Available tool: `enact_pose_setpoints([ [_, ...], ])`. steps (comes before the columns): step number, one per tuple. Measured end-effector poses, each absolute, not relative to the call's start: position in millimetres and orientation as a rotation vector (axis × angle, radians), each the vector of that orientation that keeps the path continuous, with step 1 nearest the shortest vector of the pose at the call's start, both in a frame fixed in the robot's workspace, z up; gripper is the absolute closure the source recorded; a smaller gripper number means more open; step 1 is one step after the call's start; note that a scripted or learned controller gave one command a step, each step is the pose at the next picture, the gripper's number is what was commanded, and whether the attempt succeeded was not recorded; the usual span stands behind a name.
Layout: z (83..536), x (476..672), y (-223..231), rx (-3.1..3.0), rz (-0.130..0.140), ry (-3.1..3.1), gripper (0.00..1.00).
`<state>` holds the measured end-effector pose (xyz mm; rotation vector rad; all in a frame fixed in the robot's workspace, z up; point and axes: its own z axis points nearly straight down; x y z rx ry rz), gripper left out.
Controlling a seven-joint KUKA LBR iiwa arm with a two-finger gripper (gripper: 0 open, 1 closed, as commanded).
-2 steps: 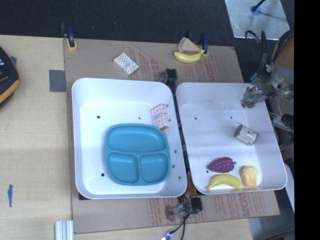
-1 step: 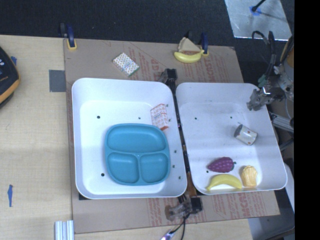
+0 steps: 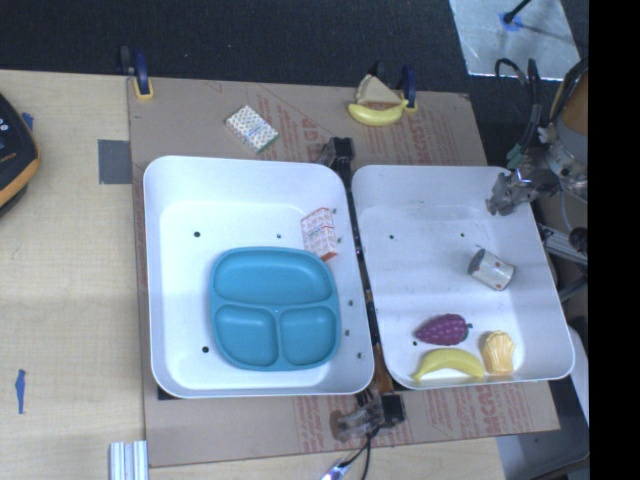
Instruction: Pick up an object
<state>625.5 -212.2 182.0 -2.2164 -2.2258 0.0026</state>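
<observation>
Objects for picking lie in two shallow white bins set side by side on a wooden tabletop (image 3: 70, 298), seen from above at a slant. The right bin (image 3: 420, 238) holds four small things: a short grey cylinder (image 3: 491, 268) lying on its side toward the right wall, and, along the near edge, a purple bunch of grapes (image 3: 442, 328), a yellow banana (image 3: 449, 365) just in front of the grapes, and a pale yellow ribbed piece (image 3: 498, 352) just right of the banana. The left bin (image 3: 170, 218) holds a blue plate (image 3: 274, 306) with three compartments, lying flat in the middle, and a small red-and-white carton (image 3: 320, 233) tilted beside the plate's far right corner, close to the bin's right wall. The tool (image 3: 505, 196) hangs over the far right corner of the right bin, well apart from the cylinder and the fruit, with nothing seen between its fingers; whether it is open or closed cannot be told from this angle. The arm (image 3: 560, 158) comes in from the right edge. Both bins rest on a sheet of brown cardboard (image 3: 440, 128). On the cardboard beyond the bins lie a small patterned packet (image 3: 251, 127) at far left and a second banana (image 3: 376, 113) with a pale wedge-shaped piece (image 3: 378, 90) touching it, near a blue clamp (image 3: 408, 83). Another clamp (image 3: 141, 74) grips the cardboard's far left corner. A dark and orange device (image 3: 14, 158) sits at the tabletop's left edge.
</observation>
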Motion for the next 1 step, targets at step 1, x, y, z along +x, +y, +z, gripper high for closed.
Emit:
enact_pose_setpoints([
  [1,188.3,599.5,-209.1,-2.216,0.005,-2.224,1.0],
])
